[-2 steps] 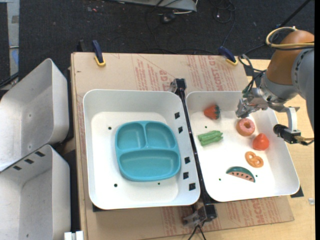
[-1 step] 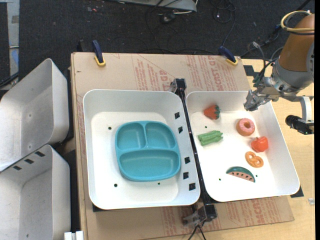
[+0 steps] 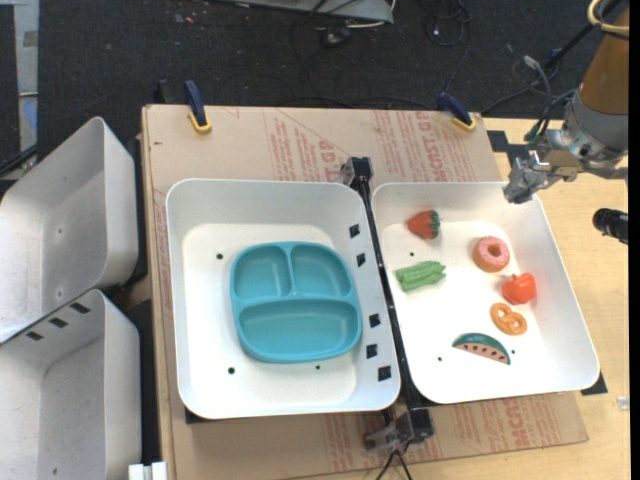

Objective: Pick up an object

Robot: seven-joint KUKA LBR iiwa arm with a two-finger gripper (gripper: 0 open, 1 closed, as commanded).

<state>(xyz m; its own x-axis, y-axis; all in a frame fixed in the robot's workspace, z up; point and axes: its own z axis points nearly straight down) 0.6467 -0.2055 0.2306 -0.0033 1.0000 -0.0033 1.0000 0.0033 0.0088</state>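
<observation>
Green bean (image 3: 420,274) in right bin (image 3: 560,268), toward 9 o'clock, long axis running 9 to 3, slightly up at 3. Around it: strawberry (image 3: 424,224) at 12, donut (image 3: 491,253) at 2, pepper (image 3: 518,288), pretzel (image 3: 508,319), melon slice (image 3: 482,348) at 5. Gripper (image 3: 520,190) over bin's 1 o'clock corner, touching nothing visible; finger spread impossible to tell. Left bin (image 3: 190,268) with teal tray (image 3: 296,301). Cardboard (image 3: 290,143) beneath, dark floor beyond.
</observation>
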